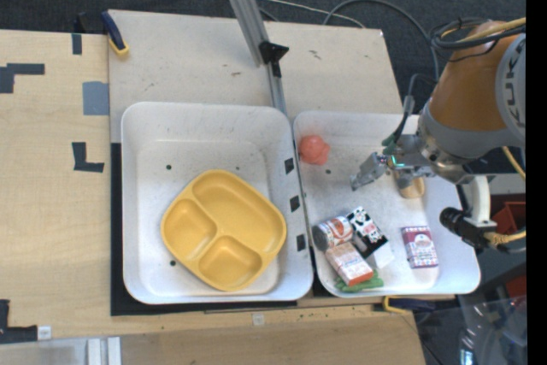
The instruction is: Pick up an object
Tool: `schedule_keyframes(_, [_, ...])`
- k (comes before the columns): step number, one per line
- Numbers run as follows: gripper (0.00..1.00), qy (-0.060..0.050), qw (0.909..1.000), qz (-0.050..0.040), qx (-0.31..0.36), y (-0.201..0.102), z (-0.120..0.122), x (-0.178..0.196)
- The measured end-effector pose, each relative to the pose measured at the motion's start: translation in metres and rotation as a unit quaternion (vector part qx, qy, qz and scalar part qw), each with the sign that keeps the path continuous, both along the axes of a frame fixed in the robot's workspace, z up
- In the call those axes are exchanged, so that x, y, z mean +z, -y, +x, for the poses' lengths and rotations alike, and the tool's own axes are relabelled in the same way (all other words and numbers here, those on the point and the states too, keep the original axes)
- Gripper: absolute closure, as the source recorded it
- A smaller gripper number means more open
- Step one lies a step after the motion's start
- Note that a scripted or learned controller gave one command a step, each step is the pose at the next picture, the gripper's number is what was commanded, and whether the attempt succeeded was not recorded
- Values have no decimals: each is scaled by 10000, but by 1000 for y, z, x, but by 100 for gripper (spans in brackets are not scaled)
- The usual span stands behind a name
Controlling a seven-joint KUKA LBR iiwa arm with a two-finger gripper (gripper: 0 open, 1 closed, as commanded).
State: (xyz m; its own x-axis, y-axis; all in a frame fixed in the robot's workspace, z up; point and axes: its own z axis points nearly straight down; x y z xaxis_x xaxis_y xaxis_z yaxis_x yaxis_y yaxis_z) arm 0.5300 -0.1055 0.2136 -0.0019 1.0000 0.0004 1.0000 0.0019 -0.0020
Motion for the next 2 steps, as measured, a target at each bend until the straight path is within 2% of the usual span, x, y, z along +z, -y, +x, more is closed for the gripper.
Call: schedule_keyframes(2, [0,-34,10000,3,-3,7,-4,-116])
